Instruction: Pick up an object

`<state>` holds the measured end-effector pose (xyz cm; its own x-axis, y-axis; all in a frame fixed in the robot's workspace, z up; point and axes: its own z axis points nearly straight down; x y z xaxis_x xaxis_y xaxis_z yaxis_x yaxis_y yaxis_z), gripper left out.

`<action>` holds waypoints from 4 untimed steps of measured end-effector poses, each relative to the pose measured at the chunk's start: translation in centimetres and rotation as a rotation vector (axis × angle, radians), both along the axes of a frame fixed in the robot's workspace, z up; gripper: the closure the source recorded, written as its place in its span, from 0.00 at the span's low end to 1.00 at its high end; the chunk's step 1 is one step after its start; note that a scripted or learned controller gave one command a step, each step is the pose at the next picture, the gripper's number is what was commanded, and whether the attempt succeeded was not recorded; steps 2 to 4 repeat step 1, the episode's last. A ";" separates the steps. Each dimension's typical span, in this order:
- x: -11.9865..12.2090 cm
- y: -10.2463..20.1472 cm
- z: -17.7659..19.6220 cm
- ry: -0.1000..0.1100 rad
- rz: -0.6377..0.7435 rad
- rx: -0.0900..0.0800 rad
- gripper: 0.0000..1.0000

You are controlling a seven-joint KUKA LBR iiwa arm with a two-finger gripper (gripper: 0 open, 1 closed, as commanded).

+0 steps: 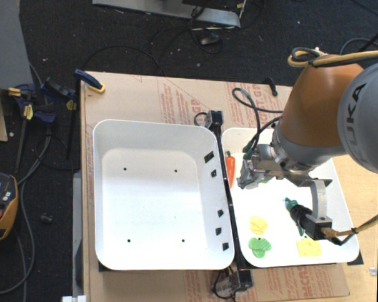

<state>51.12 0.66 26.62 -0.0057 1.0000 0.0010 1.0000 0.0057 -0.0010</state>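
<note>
**Grasp assessment: right bin**

I am hovering my gripper (247,180) beside the orange carrot-like piece (229,168) at the right bin's (343,191) left wall; finger state indeterminate. It is looking light, rigid, smooth: I am judging a mid-length grasp safest.

place: robotics lab
bench: cardboard-topped bench (160,93), two white bins (114,144)
robot: KUKA arm (331,109)
floor: dark carpet, loose cables (128,51), clamps (44,94)

"ku" lettering on arm (364,117)
</note>
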 end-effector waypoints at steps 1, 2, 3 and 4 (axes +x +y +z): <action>0.4 5.1 -2.1 0.001 -0.001 -0.001 1.00; 0.4 5.1 -2.1 0.001 -0.001 -0.001 1.00; 0.4 5.1 -2.1 0.001 -0.001 -0.001 1.00; 0.4 5.1 -2.1 0.001 -0.001 -0.001 1.00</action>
